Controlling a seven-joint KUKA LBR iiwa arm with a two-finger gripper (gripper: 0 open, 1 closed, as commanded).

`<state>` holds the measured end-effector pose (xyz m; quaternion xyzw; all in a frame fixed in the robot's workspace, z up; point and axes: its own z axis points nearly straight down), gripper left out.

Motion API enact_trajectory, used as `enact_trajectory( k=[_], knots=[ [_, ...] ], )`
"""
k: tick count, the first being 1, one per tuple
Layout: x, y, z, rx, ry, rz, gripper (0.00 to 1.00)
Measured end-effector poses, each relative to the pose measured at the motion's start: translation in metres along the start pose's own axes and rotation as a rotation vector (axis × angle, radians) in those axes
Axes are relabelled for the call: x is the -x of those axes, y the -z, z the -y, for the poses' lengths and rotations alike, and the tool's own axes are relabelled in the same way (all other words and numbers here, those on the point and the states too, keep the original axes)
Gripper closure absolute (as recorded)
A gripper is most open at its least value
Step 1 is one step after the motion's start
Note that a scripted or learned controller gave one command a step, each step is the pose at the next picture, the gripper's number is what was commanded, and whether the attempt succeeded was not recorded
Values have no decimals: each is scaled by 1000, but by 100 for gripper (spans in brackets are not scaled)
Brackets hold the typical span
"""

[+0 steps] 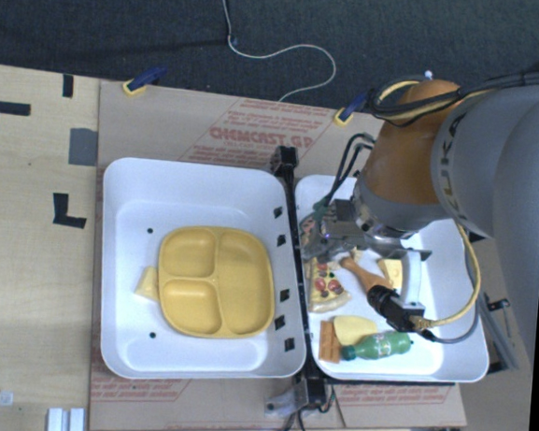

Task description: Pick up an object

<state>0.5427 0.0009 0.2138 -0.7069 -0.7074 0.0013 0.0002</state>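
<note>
Seemingly nothing is lifted yet: the jaws [329, 236], whose state I cannot tell, hang low over the right bin [458, 367], near the toy pizza slice [326, 287] lying there.

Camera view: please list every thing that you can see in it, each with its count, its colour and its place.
Bins: two, white, side by side on the bench.
Divided plate: one, yellow, three compartments, middle of the left bin.
Flat piece: one, pale yellow, left bin, partly under the plate's left edge.
Pizza slice: one, tan with red spots, left side of the right bin.
Bottle: one, green, lying near the right bin's front wall.
Cardboard sheet: one, brown with red print, under both bins.
Cable: one, white, on the dark surface behind the bench.
Arm: one, grey with an orange band, over the right bin.
Gripper: one, dark, low at the right bin's left side.
</note>
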Motion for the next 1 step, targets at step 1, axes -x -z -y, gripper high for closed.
enact_trajectory(
  k=[1],
  knots=[
    [-4, 4, -8, 0, 1, -2, 100]
  ],
)
